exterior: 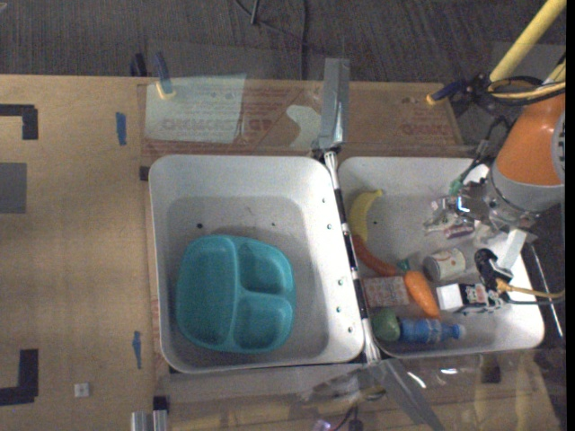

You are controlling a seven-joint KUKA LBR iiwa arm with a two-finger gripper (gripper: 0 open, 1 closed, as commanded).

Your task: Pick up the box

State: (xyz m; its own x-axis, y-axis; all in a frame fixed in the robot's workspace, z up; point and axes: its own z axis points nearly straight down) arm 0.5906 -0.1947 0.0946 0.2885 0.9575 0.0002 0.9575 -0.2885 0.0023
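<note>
The box [386, 290], a small brownish carton, lies flat at the front left of the right bin [395, 178], between a red pepper [373, 257] and a carrot [420, 293]. My gripper [452, 215] hangs over the middle right of that bin, behind a small can [445, 263]. It is well to the right of the box and farther back, apart from it. Nothing shows in its grasp.
A banana [363, 212] lies by the right bin's left wall. A green fruit [386, 324] and a blue bottle [431, 332] sit at its front, with a white and black item [464, 296] at the right. A teal divided plate [235, 292] rests in the left bin [180, 187].
</note>
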